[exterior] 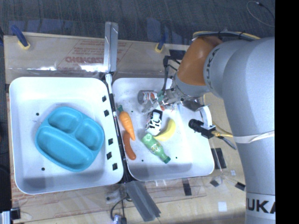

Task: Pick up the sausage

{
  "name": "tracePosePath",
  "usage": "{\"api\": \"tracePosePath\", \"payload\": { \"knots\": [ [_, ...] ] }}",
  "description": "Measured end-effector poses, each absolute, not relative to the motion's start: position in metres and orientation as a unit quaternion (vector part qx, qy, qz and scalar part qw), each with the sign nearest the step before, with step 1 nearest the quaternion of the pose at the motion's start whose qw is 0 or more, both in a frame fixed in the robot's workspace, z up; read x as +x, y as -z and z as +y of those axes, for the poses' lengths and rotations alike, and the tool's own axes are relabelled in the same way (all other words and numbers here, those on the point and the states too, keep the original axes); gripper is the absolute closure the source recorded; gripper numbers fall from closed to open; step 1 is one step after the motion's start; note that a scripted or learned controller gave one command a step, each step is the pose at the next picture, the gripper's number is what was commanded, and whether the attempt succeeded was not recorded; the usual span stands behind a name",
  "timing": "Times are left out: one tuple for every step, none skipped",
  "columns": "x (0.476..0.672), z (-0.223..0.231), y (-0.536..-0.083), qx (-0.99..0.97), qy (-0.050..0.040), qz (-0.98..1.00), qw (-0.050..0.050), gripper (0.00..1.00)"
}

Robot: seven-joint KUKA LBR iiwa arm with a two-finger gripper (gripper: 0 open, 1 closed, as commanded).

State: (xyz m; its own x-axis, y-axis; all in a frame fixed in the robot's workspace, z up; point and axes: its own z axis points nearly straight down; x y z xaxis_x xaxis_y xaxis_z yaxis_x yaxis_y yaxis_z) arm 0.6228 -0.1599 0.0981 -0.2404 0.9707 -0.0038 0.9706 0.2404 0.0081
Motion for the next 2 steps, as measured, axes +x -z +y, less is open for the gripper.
{"api": "tracePosePath", "payload": {
  "knots": [
    [0.658,-0.209,-0.093,0.599,0.0004,0.801,-0.001,0.0],
    [0.626,-0.171,-0.145,0.475,0.0002,0.88,0.0,0.0]
  ]
}}
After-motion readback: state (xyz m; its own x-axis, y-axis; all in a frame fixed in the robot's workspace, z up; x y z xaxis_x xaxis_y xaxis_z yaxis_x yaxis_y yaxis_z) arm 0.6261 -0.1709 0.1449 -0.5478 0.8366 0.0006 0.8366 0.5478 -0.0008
